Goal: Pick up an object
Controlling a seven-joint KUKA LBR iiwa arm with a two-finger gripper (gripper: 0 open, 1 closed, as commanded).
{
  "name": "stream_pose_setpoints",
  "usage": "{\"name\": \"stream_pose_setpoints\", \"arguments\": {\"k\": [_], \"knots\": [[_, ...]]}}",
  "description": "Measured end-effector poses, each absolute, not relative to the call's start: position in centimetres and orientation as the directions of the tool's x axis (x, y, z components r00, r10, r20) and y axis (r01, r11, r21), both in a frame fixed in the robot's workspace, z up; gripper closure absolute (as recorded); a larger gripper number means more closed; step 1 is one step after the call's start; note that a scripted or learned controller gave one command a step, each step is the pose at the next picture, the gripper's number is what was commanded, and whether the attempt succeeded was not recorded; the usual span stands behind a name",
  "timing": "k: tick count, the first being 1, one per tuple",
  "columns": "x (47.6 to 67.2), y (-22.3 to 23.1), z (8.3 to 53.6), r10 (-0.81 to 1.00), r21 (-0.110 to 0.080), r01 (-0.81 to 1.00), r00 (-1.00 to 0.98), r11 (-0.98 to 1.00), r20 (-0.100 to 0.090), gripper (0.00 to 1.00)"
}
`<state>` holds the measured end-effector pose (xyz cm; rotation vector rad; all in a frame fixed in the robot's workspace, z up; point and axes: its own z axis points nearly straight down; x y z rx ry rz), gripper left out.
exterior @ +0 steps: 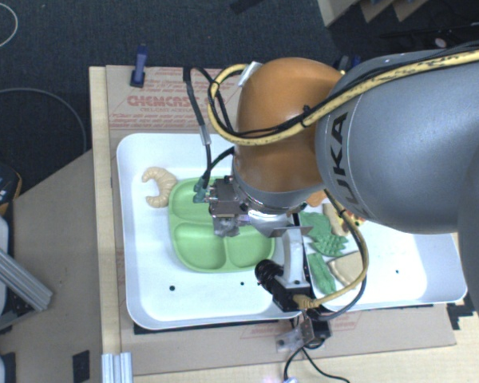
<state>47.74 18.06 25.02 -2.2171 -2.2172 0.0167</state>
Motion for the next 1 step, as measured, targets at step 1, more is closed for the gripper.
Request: {"name": "stream_pose_setpoints", "arguments": {"k": [1], "knots": [[50.40,13.01,14.67,1.000,-0.006,1.000,0.005,-0.005,-0.001,1.00]]}}
